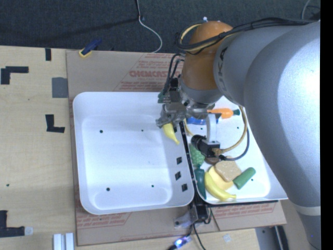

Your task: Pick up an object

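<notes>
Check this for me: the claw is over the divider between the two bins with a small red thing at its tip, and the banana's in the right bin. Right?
Wrong on the colour only. The camera view shows a small yellow thing at the tip of the claw, not red. The claw is over the divider, and the banana lies in the right bin.

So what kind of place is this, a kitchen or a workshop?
Most likely a robotics lab test bench, not a kitchen. The grey robot arm reaches over two white bins, the food looks like toys such as a banana, and loose cables trail over a cardboard-covered bench.

The grey arm (270,82) reaches in from the right, wrist bent downward.
</notes>
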`<state>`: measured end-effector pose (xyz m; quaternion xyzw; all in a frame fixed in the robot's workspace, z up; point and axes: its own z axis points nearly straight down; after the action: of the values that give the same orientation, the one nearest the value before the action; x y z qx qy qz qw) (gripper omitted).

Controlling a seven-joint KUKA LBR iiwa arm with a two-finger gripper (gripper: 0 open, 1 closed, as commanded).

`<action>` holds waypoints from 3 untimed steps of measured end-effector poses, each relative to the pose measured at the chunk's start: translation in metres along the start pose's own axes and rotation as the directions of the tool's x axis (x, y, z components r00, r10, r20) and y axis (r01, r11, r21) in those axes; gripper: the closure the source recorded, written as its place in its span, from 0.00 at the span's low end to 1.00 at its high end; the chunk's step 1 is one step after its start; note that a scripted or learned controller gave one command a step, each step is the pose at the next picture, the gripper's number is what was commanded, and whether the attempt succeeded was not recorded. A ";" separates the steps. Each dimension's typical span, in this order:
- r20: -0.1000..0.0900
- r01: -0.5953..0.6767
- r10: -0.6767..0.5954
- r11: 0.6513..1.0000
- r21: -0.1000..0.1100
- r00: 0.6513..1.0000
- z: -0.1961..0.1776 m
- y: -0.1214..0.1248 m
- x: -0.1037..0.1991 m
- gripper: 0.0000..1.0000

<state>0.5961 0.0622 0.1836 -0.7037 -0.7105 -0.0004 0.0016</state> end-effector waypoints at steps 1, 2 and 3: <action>0.003 -0.006 0.006 1.000 0.002 1.000 0.000 -0.013 0.019 1.00; 0.002 -0.004 0.004 1.000 0.002 1.000 -0.013 -0.041 0.053 1.00; 0.001 -0.004 0.004 1.000 -0.003 1.000 -0.057 -0.048 0.079 1.00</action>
<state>0.5474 0.1410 0.2406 -0.7053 -0.7089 -0.0012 0.0003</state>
